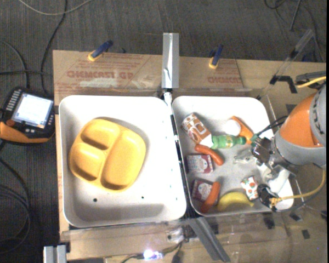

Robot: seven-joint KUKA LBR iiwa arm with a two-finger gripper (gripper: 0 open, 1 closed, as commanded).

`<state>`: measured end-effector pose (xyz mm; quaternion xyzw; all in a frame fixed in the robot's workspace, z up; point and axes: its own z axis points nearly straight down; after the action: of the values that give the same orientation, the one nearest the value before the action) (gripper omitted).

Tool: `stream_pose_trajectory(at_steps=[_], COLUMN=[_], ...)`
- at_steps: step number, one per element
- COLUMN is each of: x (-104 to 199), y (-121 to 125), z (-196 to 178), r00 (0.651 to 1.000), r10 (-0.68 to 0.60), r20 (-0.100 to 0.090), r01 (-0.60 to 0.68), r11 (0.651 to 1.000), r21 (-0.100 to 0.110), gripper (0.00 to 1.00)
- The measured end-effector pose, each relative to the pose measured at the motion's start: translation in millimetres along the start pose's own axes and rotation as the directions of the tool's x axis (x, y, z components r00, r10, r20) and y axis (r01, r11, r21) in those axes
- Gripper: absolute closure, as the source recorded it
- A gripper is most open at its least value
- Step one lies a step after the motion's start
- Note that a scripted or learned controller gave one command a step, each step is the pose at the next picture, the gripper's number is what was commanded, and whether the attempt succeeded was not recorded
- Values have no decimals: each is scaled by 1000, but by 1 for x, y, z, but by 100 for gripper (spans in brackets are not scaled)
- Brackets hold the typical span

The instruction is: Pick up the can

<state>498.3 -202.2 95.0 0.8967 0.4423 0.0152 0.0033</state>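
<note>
The gripper [261,151] hung over the right bin's [219,104] right side — grip state unclear — while the can [195,127] lay far-left, well apart.

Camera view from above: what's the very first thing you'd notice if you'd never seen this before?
The big yellow divided tray jumps out first, lying alone in the left bin. Next comes the right bin, crowded with small toy foods: a green bottle, a banana, a red can. Over that bin's right edge hangs the robot arm with its bright orange band.
</note>
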Motion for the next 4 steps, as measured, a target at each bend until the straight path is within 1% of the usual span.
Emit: stream_pose_trajectory(at_steps=[1,2,3,4], x=[35,4,30,74], y=[65,5,26,109], z=[-73,6,7,14], r00=[986,969,897,887], r10=[162,249,441,459], r20=[33,15,30,57], r01=[-163,-249,-441,-461], r11=[987,968,897,886], r21=[15,20,0,43], gripper=[0,0,0,0])
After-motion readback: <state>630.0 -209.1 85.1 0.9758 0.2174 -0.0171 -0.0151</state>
